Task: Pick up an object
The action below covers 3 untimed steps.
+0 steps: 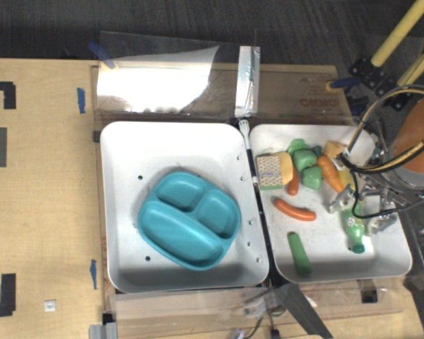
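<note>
- Two shallow white bins sit side by side on my pale wooden desk (35, 210); their walls look smooth and glossy, with rounded corners.
- The left bin (120, 154) holds a teal plate (189, 219), a smooth moulded plastic dish with three compartments, lying flat and a little askew.
- The right bin (392, 256) holds small plastic toy foods with a soft sheen.
- Near its left wall lies a boxy checkered block (269, 171) with a grid-patterned face, and a yellow piece (287, 167) touches it.
- Beside those sit lumpy green pieces (305, 162) and a tapered orange carrot (331, 174).
- An orange sausage shape (295, 210) lies alone near the middle of the bin, and a dark green pickle-like cylinder (299, 252) lies well below it.
- My end effector (357, 214) is low over the right side of the right bin, metal-grey with black cables looped around it.
- I cannot tell how wide it is parted; a small green and white object (355, 234) lies right at its tips, and I cannot tell if I am gripping it.
</note>
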Tool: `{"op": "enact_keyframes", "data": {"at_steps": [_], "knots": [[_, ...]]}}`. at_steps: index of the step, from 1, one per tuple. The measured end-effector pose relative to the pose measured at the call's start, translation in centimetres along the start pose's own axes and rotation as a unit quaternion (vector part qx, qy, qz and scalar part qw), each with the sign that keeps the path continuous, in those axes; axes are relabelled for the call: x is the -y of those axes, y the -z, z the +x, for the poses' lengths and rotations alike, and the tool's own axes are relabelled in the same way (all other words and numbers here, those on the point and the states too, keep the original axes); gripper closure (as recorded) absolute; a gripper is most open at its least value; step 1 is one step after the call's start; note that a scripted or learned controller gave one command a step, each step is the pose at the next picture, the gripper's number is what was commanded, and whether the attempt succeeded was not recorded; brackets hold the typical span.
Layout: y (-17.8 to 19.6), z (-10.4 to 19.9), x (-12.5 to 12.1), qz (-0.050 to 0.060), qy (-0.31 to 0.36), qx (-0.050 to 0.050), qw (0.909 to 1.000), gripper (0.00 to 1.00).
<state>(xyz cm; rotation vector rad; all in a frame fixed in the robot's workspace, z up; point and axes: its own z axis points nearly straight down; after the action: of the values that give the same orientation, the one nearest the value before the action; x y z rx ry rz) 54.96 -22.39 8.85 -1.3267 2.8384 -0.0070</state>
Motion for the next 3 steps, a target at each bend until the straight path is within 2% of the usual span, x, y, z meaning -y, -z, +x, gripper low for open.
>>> {"op": "enact_keyframes", "data": {"at_steps": [1,2,3], "knots": [[0.0,-2.1,0.8,0.001,0.026,0.0,0.9997,0.0],[0.0,-1.0,-0.3,0.0,0.043,0.001,0.9991,0.0],[0.0,-4.0,0.8,0.001,0.072,0.001,0.9974,0.0]]}}
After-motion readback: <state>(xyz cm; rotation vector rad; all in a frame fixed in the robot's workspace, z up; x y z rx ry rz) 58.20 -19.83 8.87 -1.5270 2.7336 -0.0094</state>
